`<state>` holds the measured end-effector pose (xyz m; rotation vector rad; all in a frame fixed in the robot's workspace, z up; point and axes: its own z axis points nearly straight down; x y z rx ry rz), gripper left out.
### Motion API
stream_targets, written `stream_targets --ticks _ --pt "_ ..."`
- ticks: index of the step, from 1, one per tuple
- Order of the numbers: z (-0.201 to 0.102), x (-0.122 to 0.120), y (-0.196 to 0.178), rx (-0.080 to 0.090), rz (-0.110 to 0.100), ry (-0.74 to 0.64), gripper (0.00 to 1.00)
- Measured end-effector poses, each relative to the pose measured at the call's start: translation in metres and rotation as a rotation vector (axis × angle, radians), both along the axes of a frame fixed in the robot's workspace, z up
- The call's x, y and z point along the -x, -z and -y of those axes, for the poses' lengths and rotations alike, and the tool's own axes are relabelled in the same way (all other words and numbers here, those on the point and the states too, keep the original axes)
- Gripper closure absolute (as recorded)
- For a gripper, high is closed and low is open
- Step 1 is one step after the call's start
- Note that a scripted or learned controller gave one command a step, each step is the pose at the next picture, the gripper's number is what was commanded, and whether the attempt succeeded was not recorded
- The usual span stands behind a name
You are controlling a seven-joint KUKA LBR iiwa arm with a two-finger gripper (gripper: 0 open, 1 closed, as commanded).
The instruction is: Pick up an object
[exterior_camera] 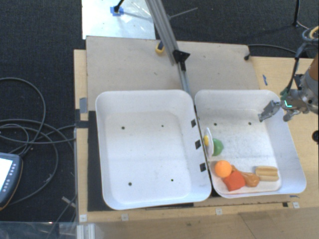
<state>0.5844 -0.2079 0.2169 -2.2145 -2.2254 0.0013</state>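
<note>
Objects cluster in the right bin's near corner: an orange ball, a red block, a tan roll and a green ball. The gripper hovers over the bin's far right rim, well apart from them, jaws spread and grasping nothing.
</note>
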Motion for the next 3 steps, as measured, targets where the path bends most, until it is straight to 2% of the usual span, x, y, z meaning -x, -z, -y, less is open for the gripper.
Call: stream_targets --ticks 1,3 --pt "0.0 -0.001 -0.002 0.002 0.003 -0.002 0.0" --pt "0.01 0.003 0.119 0.0 -0.002 0.004 0.0"
